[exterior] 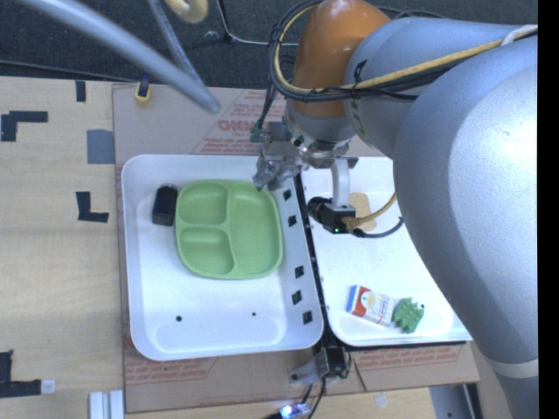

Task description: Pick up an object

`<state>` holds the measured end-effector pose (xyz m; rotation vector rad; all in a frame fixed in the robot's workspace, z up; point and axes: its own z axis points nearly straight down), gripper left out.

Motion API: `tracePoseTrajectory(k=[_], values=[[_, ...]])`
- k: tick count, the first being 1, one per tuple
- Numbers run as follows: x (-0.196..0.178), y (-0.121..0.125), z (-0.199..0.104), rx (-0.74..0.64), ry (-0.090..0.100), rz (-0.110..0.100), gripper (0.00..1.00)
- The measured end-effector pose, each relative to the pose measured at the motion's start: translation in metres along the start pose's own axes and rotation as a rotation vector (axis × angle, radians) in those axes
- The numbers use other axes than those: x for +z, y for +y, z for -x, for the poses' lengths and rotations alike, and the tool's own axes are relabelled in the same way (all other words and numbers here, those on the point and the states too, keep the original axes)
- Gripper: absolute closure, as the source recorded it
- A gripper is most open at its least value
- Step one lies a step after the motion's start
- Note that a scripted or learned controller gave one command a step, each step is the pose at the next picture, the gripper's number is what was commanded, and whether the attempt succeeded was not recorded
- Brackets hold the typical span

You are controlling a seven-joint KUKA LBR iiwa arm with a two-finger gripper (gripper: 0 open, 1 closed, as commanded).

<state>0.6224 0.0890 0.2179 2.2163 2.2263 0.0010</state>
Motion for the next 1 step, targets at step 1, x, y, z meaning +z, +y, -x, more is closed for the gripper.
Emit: tracePoseTrajectory(k=[1], values=[[0.0001, -0.0013, 0.0021, 0.002, -0.002, -0.002, 0.00]])
